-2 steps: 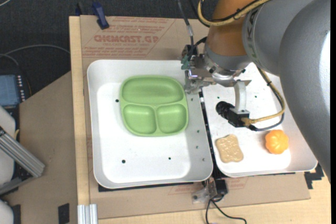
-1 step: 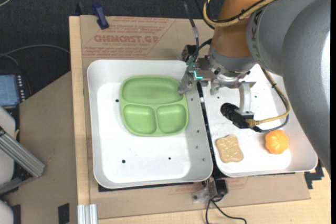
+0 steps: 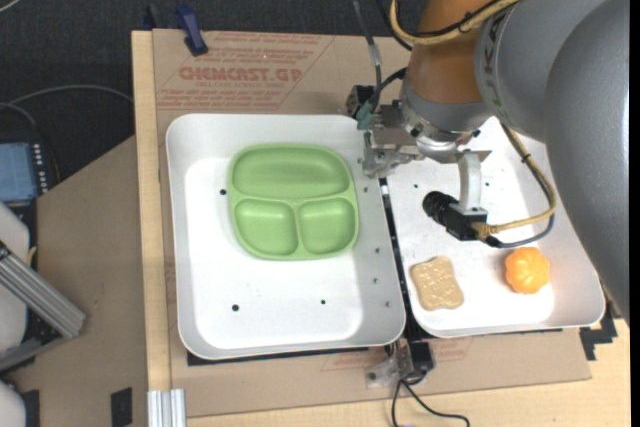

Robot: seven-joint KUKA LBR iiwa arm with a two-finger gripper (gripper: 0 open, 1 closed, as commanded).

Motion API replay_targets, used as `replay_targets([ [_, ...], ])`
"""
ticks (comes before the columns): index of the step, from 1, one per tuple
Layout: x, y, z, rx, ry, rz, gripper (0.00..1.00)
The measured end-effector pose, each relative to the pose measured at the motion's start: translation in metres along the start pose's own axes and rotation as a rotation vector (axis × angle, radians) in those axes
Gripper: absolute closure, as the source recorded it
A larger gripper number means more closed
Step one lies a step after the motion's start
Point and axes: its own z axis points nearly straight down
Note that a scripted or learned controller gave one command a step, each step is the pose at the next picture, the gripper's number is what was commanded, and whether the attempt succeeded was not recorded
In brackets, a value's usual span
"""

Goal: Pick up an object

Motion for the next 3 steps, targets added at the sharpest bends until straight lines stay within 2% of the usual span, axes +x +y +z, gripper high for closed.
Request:
replay_targets([
  [1, 0.079, -0.034, -0.058, -0.003, 0.005, -0.008, 1.00],
  [2, 0.073, -0.050, -0.351, -0.018, 0.005, 0.000, 1.00],
  [3, 0.102, -0.113, -0.233, 0.017, -0.003, -0.003, 1.00],
])
